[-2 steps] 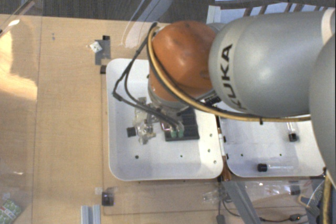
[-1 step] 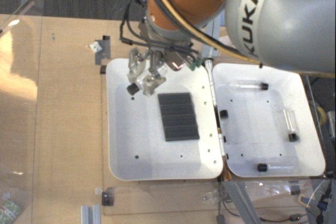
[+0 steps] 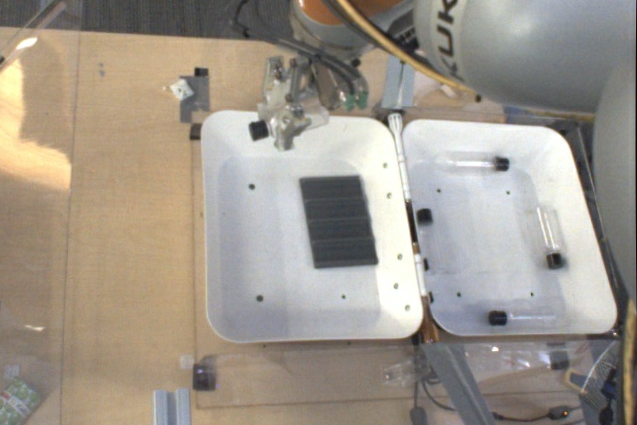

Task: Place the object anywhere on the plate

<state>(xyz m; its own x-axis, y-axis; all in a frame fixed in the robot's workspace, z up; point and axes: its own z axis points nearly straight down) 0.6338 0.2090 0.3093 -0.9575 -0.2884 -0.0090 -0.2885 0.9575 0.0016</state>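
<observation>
The gripper (image 3: pixel 286 122) hangs over the far edge of the left bin (image 3: pixel 229 244), close to that bin's far left corner. Whether it is spread or pressed together cannot be told from this slanted view. A small black piece (image 3: pixel 259 128) shows just beside it; it may be the cap of a tube in its grasp, but that is not clear enough to claim.

The dark ridged plate (image 3: pixel 338 220) lies flat in the middle of the left bin, apart from the gripper.

The things that look meant for the task are clear tubes with black caps in the right bin (image 3: pixel 478 244). One tube (image 3: pixel 476 161) lies along the far edge, a second tube (image 3: pixel 548 229) lies along the right edge, and a third tube (image 3: pixel 518 318) lies along the near edge. All three lie on their sides, well apart from one another.

Such a tube is probably light, stiff and smooth, so it is likely to roll or slip when nudged. If it is glass it could crack under a hard squeeze. The safest hold seems to be across the middle of the barrel, with the jaws square to its length. On the plate, the ridges should help stop it rolling if it is laid along them.
</observation>
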